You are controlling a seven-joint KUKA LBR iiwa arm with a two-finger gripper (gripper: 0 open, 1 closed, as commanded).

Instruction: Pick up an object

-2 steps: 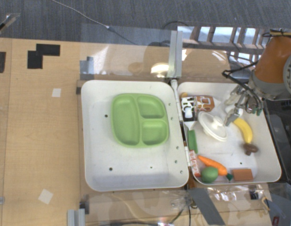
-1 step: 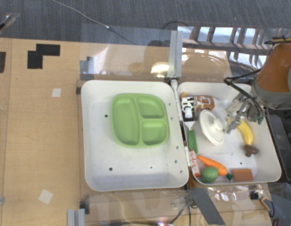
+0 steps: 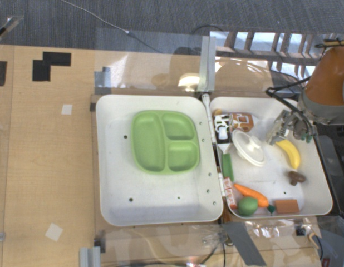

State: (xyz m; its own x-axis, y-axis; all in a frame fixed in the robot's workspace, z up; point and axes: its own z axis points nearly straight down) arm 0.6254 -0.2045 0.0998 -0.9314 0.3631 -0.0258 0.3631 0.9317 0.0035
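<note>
The right bin (image 3: 319, 166) holds a yellow banana (image 3: 290, 153), a white round lid (image 3: 249, 147), a brown packet (image 3: 239, 120), a green marker (image 3: 226, 166), an orange carrot (image 3: 251, 192), a green lime (image 3: 247, 206), a brown block (image 3: 286, 206) and a small dark brown piece (image 3: 296, 177). My gripper (image 3: 290, 132) hangs at the bin's upper right, just above the banana's top end and right of the lid. It is open, with nothing between its fingers.
The left bin (image 3: 113, 193) bears a green divided plate (image 3: 165, 142). A metal post (image 3: 206, 65) rises behind the wall between the two bins. The arm's orange band (image 3: 330, 79) is at the right edge.
</note>
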